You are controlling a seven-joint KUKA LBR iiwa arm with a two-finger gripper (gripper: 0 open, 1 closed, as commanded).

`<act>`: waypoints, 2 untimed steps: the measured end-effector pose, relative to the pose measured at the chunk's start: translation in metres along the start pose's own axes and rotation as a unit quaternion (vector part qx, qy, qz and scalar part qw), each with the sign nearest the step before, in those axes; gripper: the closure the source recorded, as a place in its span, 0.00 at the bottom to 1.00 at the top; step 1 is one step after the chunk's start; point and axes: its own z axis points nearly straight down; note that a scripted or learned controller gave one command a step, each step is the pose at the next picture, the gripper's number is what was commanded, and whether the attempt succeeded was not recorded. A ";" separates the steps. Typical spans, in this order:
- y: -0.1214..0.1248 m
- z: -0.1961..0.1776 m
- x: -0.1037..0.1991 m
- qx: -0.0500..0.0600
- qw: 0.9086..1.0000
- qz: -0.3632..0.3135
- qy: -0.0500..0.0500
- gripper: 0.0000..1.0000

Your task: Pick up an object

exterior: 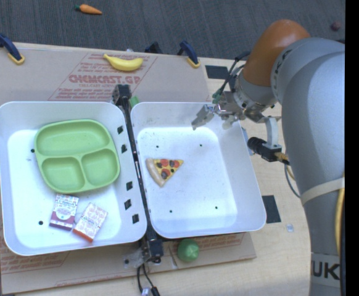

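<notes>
A toy pizza slice (164, 169) lies flat near the right bin's (241, 190) left wall.

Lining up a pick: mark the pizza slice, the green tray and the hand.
pizza slice (163, 168), camera view, on its topping
green tray (76, 153), camera view, on the divider ridge
hand (199, 121), camera view, between fingertips

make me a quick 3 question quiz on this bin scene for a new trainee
1. True or false: the pizza slice toy lies in the same bin as the green divided plate.
2. Which thing lies on the cardboard behind the bins? A) banana B) green ball C) the two small packets
3. Fill in: the gripper hangs over the far rim of the ____ bin.

Key: 1 false, as the slice is in the right bin and the plate in the left bin. 2 A. 3 right.
</notes>
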 end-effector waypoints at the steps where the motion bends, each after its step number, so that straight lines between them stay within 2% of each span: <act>1: -0.065 -0.038 0.045 0.001 1.000 0.000 0.000 0.00; 2: -0.168 0.030 0.064 0.003 1.000 -0.001 0.000 0.00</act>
